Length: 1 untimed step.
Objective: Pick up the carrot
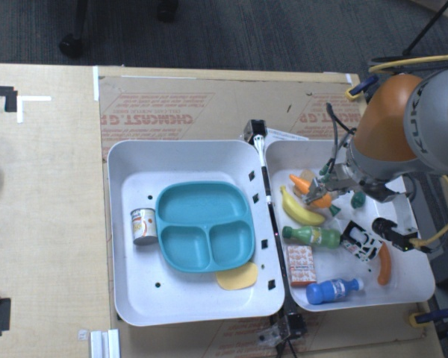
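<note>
- We see the gripper (pixel 322 189) down in the right bin (pixel 422 288), right on the carrot (pixel 308 187); can't tell its state, arm body blocks it.
- Carrot lies at bin's upper left, touching the banana (pixel 300 209), green bottle (pixel 313 236) just below.
- Risk, our guess: crowding, so we nudge or grab the banana instead, or the carrot slips on lift.
- Surface: smooth white bins on a cardboard sheet over a light wood bench; left bin (pixel 127 289) has a teal tray (pixel 206 226), small can (pixel 143 226).
- Room: dark carpet, chair base behind.
</note>
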Motion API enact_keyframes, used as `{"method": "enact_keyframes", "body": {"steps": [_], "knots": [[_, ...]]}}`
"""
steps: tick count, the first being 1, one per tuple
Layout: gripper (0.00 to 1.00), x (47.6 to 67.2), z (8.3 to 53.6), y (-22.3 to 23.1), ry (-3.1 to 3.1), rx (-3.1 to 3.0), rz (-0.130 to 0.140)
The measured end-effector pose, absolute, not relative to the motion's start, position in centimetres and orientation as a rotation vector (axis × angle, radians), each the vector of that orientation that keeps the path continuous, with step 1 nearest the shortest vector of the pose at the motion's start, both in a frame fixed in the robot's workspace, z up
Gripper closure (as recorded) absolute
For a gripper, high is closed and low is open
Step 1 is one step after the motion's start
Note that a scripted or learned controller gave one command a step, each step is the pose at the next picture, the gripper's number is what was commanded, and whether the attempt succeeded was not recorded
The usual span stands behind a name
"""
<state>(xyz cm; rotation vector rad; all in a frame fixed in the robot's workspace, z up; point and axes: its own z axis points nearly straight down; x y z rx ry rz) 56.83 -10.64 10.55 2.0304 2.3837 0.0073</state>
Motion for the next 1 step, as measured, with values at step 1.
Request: {"method": "enact_keyframes", "body": {"steps": [1], "knots": [[1.00, 49.48, 19.13, -4.01, 2.534, 1.859, -0.002]]}}
